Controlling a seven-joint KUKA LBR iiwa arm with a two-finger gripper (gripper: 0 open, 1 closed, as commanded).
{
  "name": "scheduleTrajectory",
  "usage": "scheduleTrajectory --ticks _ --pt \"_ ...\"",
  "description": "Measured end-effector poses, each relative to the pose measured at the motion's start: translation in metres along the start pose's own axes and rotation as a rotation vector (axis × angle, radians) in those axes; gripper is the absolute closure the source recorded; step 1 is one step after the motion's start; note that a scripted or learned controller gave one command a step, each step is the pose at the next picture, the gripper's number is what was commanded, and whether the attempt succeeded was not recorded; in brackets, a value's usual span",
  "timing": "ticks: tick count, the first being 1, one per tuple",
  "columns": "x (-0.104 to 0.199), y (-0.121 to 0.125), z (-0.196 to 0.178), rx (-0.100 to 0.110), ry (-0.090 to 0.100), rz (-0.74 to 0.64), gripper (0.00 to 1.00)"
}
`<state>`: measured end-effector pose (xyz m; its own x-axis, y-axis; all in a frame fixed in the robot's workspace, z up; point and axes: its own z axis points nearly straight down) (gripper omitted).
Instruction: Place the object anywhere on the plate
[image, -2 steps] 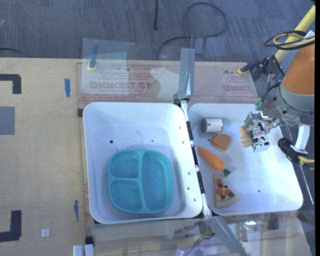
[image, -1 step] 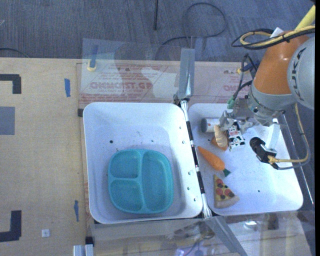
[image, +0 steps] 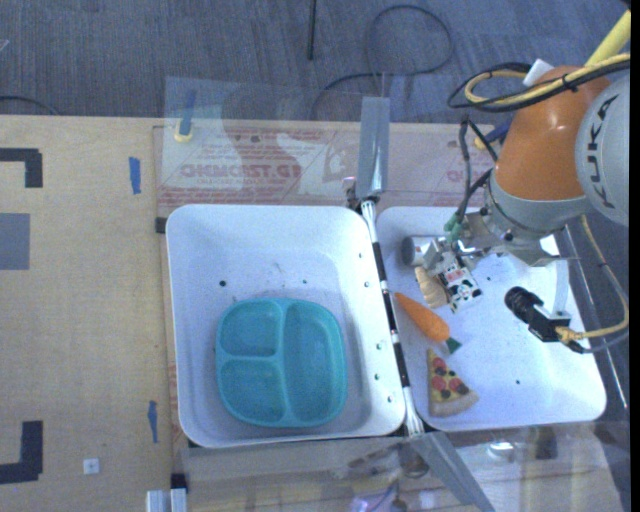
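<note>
A teal divided plate (image: 282, 361) lies in the left bin (image: 200, 250), toward its front. In the right bin (image: 560, 380) an orange carrot (image: 423, 317) lies near the left wall. A pizza slice (image: 446, 383) rests in front of the carrot. My gripper (image: 446, 268) hangs low over the back left of the right bin. Directly at it sit a tan bread-like piece (image: 432, 288) and a small black-and-white piece (image: 463, 291). Whether either piece is held cannot be made out.
The arm's orange band (image: 545, 130) and grey wrist cover the back right of the right bin. A black cable plug (image: 532, 311) with a yellow cable hangs over that bin's right side. A metal divider (image: 372, 160) stands between the bins at the back.
</note>
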<state>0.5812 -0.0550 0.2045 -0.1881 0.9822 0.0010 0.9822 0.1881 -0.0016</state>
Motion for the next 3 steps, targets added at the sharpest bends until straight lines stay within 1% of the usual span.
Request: scheduleTrajectory --ticks 1,2,3 --pt "0.091 -0.034 -0.051 0.000 0.000 -0.135 1.00" --pt "0.171 0.013 -0.001 -0.002 -0.001 -0.157 1.00" --pt "0.170 0.013 -0.002 -0.003 -0.001 -0.155 0.00"
